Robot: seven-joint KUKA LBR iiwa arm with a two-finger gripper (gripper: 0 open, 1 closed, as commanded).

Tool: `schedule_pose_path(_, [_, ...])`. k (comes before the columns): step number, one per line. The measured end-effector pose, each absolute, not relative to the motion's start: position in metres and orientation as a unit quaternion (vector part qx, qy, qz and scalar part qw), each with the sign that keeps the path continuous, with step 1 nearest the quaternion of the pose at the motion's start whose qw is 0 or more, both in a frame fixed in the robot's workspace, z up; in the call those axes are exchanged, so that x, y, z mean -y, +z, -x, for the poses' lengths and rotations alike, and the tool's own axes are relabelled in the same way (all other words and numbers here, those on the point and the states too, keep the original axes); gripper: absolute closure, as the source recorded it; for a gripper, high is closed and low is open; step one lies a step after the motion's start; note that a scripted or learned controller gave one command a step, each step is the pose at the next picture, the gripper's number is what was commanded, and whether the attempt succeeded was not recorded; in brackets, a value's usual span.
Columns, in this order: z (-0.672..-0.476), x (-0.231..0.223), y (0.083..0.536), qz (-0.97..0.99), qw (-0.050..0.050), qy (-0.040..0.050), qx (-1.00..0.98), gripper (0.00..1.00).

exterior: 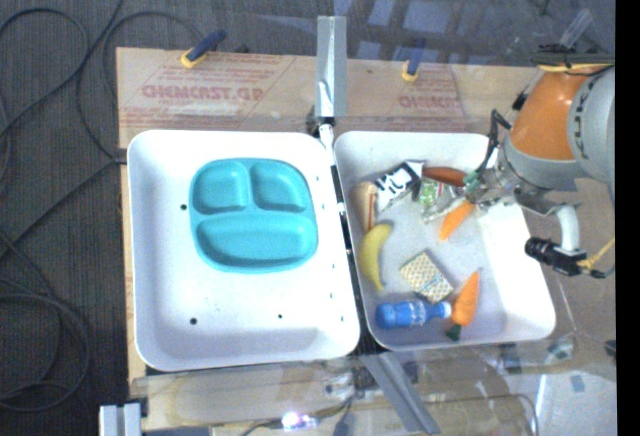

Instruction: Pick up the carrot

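Carrot [457, 219] lies slantwise in the upper right of the right-hand bin [520, 309], its upper end touching the tip of the gripper [482, 192], which reaches in from the right. Whether the gripper has closed on the carrot cannot be told from this angle. A second carrot [466, 294], with a green top, rests near the bin's lower edge beside a blue bottle [410, 313]. A banana [374, 254], a checked cracker-like square [425, 271], a black-and-white packet [398, 182] and a sausage [444, 175] share the bin. A blue divided tray [255, 214] sits in the left-hand bin [160, 324].

Both carrots look like small, light toy pieces, probably stiff and smooth, so a tapered end could slip out of the grip. The thicker middle, taken across its width, appears the safer hold.

Faint red lettering on the board [150, 114] behind the bins seems to read "CHEMCAST". Print on the packet is too small to read.
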State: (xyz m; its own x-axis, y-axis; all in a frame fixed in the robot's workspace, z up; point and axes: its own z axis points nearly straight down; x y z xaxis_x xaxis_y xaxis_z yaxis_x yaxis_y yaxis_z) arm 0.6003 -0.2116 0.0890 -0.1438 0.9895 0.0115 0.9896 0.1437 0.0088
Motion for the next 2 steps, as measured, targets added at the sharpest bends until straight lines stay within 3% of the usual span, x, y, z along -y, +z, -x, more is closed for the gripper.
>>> schedule_pose_path(1, [-0.601,0.214,0.096,0.654,-0.003,-0.005,0.756,1.0])
schedule_pose_path(2, [-0.617,0.158,0.225,0.682,0.001,0.0017,0.731,1.0])
